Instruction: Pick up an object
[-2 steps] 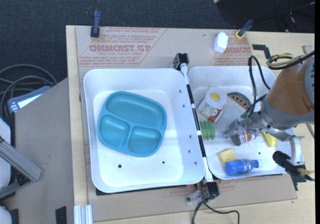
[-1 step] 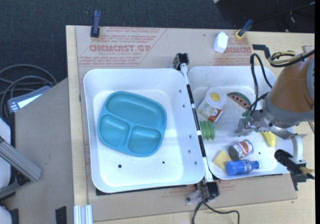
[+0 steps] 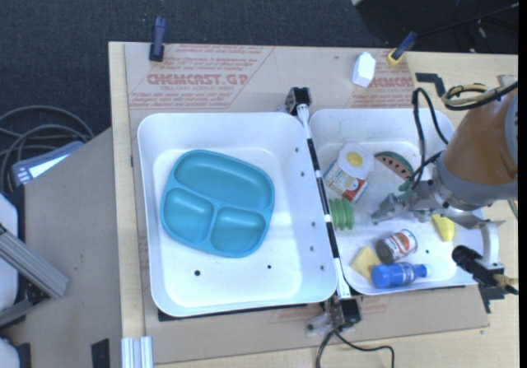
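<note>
The arm (image 3: 486, 152) reached into the right bin (image 3: 329, 123), over a pile of small toys.

The gripper (image 3: 394, 207) hung low in the middle of that bin, and its fingers looked spread with nothing between them. A can (image 3: 400, 244) lay just below it, next to a yellow wedge (image 3: 363, 259) and a blue bottle (image 3: 398, 274). A white carton (image 3: 347, 174) and a green ring (image 3: 341, 214) sat to its left. A melon slice (image 3: 394, 165) lay near the far wall. A blue plate (image 3: 217, 202) with three parts sat alone in the left bin (image 3: 156, 136).
</note>
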Robot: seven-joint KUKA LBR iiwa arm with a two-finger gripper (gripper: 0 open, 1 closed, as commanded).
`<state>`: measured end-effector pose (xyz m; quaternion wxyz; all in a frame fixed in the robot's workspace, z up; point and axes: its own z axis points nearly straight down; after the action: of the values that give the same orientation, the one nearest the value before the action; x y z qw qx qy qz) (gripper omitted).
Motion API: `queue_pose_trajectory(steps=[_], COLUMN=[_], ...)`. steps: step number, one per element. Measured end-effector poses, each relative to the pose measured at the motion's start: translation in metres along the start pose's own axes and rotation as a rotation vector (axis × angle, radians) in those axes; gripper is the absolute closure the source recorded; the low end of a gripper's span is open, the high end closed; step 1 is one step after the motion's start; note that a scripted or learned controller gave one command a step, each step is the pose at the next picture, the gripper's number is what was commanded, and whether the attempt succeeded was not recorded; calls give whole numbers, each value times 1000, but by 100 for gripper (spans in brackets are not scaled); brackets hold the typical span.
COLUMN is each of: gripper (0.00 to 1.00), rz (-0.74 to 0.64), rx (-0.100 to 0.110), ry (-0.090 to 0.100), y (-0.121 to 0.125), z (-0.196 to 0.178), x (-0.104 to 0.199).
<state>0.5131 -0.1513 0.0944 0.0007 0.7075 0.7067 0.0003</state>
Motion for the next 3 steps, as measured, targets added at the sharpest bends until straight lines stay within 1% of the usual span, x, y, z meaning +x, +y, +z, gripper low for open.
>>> queue_pose_trajectory(steps=[1,2,3], gripper=[0,100,100], rz=[0,0,-2], rx=[2,-1,2], ry=[1,0,1], y=[-34,-33,-31], z=[10,0,-19], x=[-11,-10,57])
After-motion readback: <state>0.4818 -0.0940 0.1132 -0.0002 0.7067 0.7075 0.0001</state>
